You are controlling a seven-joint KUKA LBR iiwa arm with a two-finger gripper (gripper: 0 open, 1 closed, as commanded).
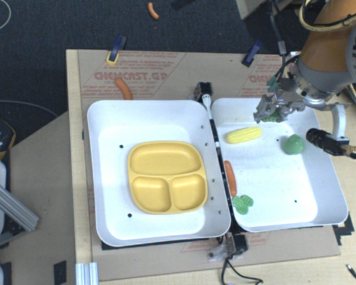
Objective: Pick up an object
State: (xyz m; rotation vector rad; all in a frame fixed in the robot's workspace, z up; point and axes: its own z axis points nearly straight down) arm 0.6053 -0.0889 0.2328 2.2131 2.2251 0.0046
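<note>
My gripper [267, 114] hangs over the far part of the right bin [320, 183], just right of and above a yellow corn cob [244, 135]. A green patch shows at the gripper's tip; what it is cannot be made out. Further right in the same bin lies a round green object [293, 144]. An orange sausage [230, 177] rests along the bin's left wall, with a small leafy green piece [243, 203] just below it. The left bin [107, 159] holds a yellow divided plate [166, 176].
Another orange sausage [124, 88] lies on the cardboard behind the left bin. Blue clamps [114, 49] [251, 53] grip the board's far edge. A black cable fitting [327, 141] reaches over the right bin's right rim.
</note>
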